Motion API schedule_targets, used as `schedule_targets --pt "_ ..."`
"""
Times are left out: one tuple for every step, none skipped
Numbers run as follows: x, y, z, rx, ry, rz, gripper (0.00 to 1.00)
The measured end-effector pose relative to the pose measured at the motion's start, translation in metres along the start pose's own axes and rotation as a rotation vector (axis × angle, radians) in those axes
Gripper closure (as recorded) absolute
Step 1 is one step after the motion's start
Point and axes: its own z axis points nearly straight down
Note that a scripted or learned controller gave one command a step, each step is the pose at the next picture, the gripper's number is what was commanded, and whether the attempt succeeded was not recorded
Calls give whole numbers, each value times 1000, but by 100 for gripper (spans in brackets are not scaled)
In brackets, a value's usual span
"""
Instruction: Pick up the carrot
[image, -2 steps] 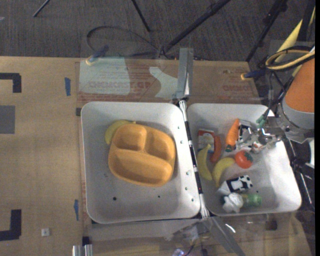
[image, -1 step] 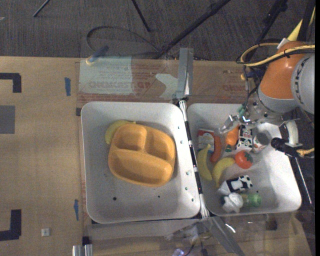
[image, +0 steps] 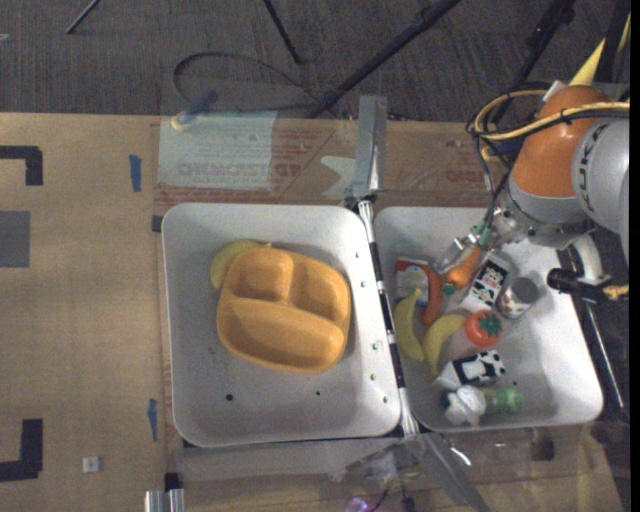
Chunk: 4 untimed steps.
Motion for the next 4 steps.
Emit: schedule_targets --pt "-47 -38 -66 -1 -2 -228 0" --pt "-26 -3 -36 3 3 -329 0" --pt "2 -14 -1 0 3 -623 0" --pt "6 -9 -12 -11 5 -624 100"
